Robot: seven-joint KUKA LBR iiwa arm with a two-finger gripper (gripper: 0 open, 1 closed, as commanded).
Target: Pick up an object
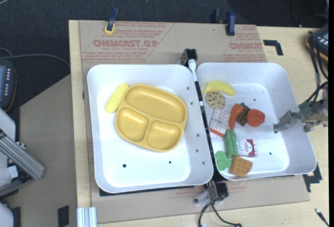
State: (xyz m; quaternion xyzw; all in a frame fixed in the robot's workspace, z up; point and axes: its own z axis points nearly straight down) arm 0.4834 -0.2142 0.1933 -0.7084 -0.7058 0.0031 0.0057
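Note:
The right bin (276, 82) holds several toy foods along its left side: a yellow banana (219, 86), a speckled cookie (215, 98), an orange-and-white packet (219, 120), an orange carrot-like piece (237, 114), a red tomato (255, 117), a green cucumber (230, 142), a small red-and-white packet (246, 147), a waffle (241, 166) and a green piece (222, 159). My gripper (287, 122) sits low at the bin's right rim, to the right of the tomato and apart from it. Nothing shows in its grasp.
The left bin (104, 163) holds a yellow divided tray (151, 116) with a corn cob (117, 97) leaning at its upper left. A black divider (201, 116) runs between the bins. Cables hang at the right edge of the bench.

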